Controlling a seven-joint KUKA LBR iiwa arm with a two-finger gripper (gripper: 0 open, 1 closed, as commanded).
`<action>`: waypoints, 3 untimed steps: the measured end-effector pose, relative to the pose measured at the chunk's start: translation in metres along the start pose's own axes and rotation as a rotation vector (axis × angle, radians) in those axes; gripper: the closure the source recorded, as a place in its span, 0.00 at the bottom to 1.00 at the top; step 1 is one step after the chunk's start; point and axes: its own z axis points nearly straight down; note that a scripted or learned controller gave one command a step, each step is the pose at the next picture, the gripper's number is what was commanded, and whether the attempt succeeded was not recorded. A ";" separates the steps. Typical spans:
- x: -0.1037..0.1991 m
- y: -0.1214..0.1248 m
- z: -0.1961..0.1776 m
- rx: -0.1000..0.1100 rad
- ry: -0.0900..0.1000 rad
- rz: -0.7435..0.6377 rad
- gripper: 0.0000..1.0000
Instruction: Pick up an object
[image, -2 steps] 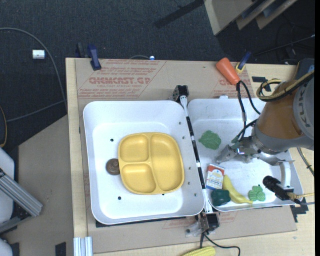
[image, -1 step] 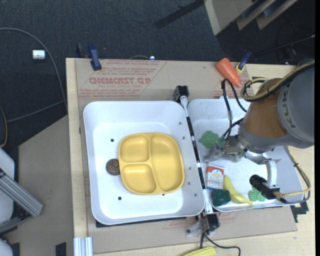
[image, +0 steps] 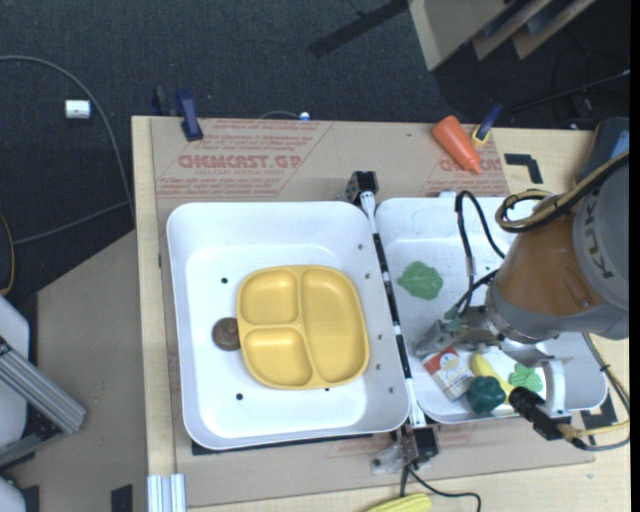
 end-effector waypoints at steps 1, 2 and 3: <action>0.000 0.001 -0.010 -0.003 0.000 0.000 1.00; -0.084 0.040 -0.093 -0.006 -0.004 0.001 1.00; -0.083 0.039 -0.091 -0.003 -0.002 0.000 0.00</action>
